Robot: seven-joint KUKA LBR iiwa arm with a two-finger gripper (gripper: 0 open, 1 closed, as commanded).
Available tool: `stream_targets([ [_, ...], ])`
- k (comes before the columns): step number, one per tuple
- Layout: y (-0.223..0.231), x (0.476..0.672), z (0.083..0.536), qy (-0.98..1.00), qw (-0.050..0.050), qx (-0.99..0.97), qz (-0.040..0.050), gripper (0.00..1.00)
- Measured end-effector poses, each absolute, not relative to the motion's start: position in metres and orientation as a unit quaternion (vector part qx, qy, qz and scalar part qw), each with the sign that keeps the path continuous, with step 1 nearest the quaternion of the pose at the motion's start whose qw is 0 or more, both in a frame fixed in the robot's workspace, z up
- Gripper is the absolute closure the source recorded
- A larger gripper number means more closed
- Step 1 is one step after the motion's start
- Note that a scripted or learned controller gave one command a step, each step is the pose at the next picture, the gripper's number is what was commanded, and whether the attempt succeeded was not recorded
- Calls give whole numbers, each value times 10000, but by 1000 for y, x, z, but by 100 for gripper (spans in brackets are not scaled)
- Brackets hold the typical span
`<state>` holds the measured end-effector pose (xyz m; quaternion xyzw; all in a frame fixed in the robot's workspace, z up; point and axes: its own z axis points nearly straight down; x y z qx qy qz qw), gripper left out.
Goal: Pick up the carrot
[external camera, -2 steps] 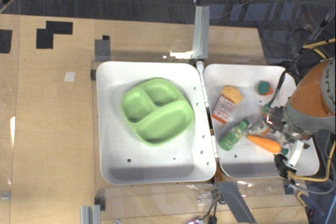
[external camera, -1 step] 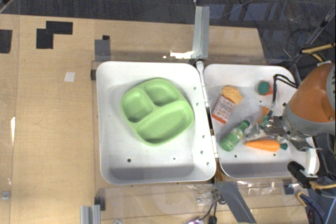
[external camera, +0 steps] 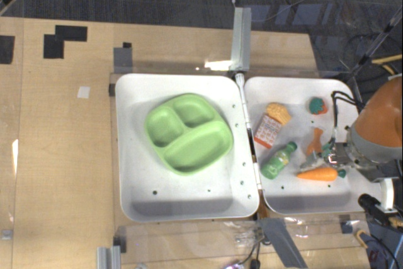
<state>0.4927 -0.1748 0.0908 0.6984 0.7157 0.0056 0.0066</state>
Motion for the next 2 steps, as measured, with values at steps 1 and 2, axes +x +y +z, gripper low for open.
stream_targets([
  [1, -174, 496, 103, 7161, 81, 6979, 81, 100],
  [2, -174, 495, 103, 7162, 79, 6978, 80, 0],
])
